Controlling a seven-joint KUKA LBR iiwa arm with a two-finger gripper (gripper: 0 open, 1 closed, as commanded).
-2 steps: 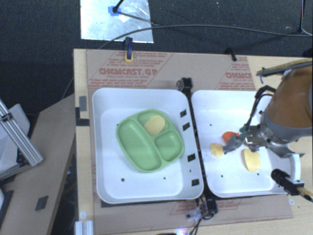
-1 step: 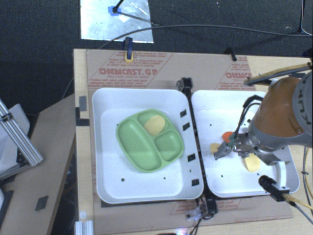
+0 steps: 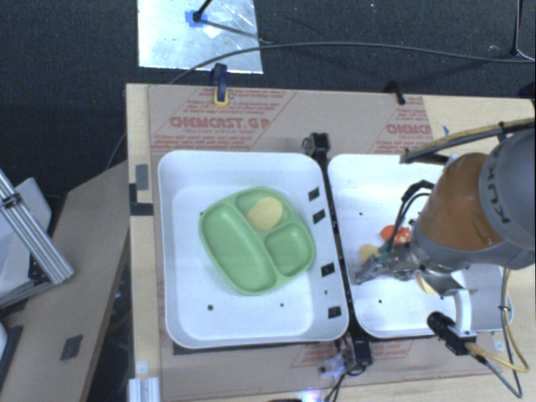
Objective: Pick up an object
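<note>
since the gripper point(image 3: 368, 270) is being crowded against the yellow piece point(image 3: 368, 250), a miss is being risked; finger state can't be told.

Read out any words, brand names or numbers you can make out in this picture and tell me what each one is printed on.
"CHEMCAST GP", in red, on the brown protective sheet behind the left bin.
The same red print, cut off and partly hidden, on the sheet behind the right bin; unreadable in full.
"KU", the start of dark lettering, on the grey arm at the right; the rest runs out of frame.
The smaller red lines around the logos are too blurred to read.
</note>
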